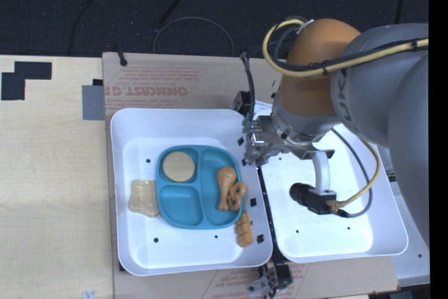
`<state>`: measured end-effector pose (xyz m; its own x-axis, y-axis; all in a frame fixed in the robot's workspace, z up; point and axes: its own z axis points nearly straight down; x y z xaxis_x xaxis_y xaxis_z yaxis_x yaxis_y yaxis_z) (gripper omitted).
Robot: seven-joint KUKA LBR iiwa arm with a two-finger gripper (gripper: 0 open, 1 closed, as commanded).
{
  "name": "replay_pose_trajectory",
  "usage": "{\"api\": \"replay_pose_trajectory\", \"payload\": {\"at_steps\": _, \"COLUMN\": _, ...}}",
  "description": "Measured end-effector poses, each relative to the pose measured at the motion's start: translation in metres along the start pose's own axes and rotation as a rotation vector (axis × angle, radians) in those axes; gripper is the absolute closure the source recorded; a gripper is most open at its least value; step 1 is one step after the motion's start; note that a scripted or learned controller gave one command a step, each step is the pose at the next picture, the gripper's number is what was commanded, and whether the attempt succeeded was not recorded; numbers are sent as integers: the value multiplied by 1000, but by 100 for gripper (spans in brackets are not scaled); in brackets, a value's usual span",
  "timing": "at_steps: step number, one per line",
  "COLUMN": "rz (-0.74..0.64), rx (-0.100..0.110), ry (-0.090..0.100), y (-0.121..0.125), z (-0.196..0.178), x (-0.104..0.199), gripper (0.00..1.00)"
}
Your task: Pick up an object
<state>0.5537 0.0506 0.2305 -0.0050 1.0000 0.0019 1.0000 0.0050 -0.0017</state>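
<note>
- The likeliest thing to pick is the tan drumstick-shaped piece (225,185), which lies in the right-hand compartment of the blue plate (183,205) and touches a small pretzel-like piece (239,192).
- A round biscuit (178,166) sits alone in the plate's upper-left compartment. I judge it an easier, less crowded target.
- Just off the plate's left edge lies a pale slice (143,197). Just past its lower-right corner is a small brown chunk (243,229), close against the wall of the left bin (122,150).
- The hand (253,140) hovers beyond the plate's upper-right corner, over the seam between the bins. I cannot tell whether it is open or closed, and nothing is visibly held.
- To do this step well, centre over one piece, come down straight, and keep clear of the plate's ridges and the bin wall.
- The right bin (350,234) lies beyond the plate on the far side of the hand, and both bins rest on the desk (49,185).
</note>
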Motion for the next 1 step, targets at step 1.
{"api": "replay_pose_trajectory", "payload": {"at_steps": 1, "rz": 2, "rx": 2, "ry": -1, "y": 4, "z": 9, "x": 52, "gripper": 100}}
